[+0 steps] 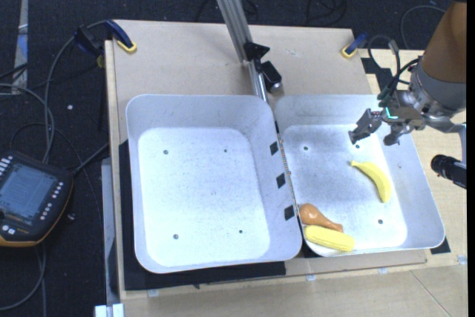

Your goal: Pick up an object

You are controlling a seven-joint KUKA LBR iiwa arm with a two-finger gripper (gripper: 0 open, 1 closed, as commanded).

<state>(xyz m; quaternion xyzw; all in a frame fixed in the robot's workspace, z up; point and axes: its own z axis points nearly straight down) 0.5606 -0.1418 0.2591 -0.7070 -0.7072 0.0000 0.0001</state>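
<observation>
Big wooden bench (185,56) up top, pale and flat, with blue-and-yellow clamps at the corners. Two shallow white speckled bins side by side: left bin (200,182), right bin (319,152). Slanted metal pole (230,4) running down to the seam between them. Grey arm (445,63) reaching in from the right, gripper (378,128) hovering over the right bin's far side, fingers spread, nothing pinched. Curved yellow banana (373,178) just below it, nothing blocking. Bumpy corn cob (329,237) and orange-brown drumstick-shaped piece (319,217) touching at the near-left corner.
</observation>
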